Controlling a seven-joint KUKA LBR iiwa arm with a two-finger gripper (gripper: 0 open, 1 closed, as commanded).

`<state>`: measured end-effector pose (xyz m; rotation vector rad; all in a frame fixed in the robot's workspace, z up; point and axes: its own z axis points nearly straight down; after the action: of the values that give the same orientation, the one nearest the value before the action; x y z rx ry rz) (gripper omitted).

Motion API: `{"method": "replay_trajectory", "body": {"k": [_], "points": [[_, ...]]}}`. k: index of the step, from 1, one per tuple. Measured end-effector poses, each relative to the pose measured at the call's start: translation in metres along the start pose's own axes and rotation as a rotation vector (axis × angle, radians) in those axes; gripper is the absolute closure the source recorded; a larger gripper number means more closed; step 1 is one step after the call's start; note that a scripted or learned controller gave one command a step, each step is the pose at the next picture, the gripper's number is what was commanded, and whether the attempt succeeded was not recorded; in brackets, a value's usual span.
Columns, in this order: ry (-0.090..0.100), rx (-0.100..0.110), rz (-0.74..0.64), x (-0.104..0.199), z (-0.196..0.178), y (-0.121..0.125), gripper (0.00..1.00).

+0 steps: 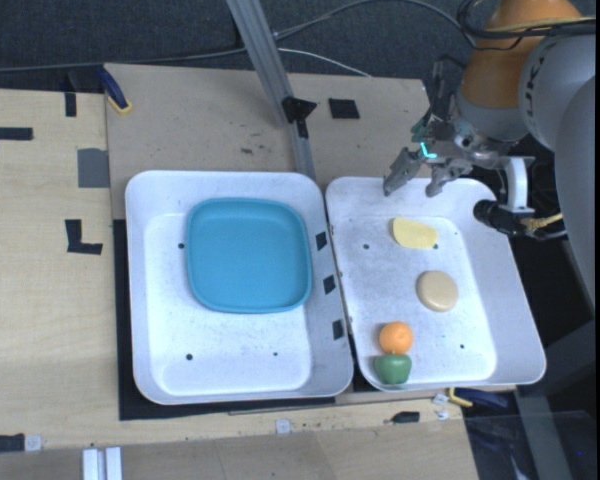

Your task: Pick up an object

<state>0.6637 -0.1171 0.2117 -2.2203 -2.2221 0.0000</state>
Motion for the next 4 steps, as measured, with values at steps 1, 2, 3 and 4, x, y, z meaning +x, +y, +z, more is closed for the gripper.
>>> {"method": "replay_trajectory", "body": {"k": [1, 2, 3, 4], "points": [[0.0, 0.0, 0.0, 0.0, 0.0, 0.0, 0.0], [0.0, 0.006, 0.001, -0.002, 0.064, -0.002, 0.0], [0.0, 0.004, 0.0, -0.001, 0.116, -0.003, 0.0], [0.0, 0.0, -0.001, -0.001, 0.104, -0.002, 1.0]]}}
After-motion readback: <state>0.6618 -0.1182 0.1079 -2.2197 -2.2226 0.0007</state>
